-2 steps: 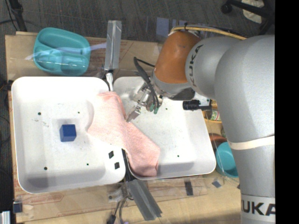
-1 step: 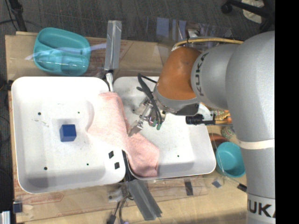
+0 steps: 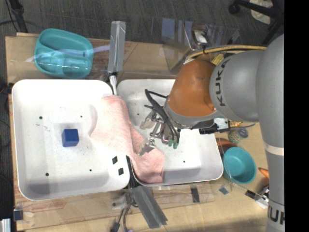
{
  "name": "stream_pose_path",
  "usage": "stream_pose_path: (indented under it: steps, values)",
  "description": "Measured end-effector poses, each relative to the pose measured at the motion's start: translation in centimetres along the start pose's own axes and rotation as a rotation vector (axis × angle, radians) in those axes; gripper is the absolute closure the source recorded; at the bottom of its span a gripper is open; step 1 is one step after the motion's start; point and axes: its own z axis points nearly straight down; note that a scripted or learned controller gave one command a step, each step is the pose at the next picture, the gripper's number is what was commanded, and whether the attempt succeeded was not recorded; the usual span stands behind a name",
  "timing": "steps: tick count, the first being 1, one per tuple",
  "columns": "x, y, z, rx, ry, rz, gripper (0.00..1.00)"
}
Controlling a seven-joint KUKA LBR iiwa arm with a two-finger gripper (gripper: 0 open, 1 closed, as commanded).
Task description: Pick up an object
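A small blue cube (image 3: pixel 70 137) lies on the floor of the left bin (image 3: pixel 29 178). A pink cloth (image 3: pixel 115 122) is draped over the wall between the two bins, and its lower end lies in the right bin (image 3: pixel 205 166). My gripper (image 3: pixel 146 135) hangs low in the right bin at the cloth's right edge. It is open, its two metal fingertips (image 3: pixel 147 123) spread apart above the cloth's border. I see nothing held between them. The orange wrist band and grey arm cover the right bin's upper right part.
A teal plastic container (image 3: pixel 63 52) sits on the bench behind the left bin. A teal bowl (image 3: pixel 240 164) stands just right of the right bin, with small tools beside it. Grey tape strips run along the bins' shared wall.
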Motion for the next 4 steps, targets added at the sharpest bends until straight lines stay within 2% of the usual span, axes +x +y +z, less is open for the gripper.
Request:
stream_pose_path:
  steps: [1, 2, 3, 4]
  values:
    - [-4.4, 1.1, 2.1, 0.0, -0.002, 0.035, 0.0]
    - [-7.3, 1.8, 1.9, -0.001, -0.005, 0.244, 0.0]
    - [-1.2, -0.8, 2.1, 0.001, -0.001, 0.246, 0.0]
    - [-4.7, 0.9, 2.0, 0.0, -0.002, 0.296, 0.0]
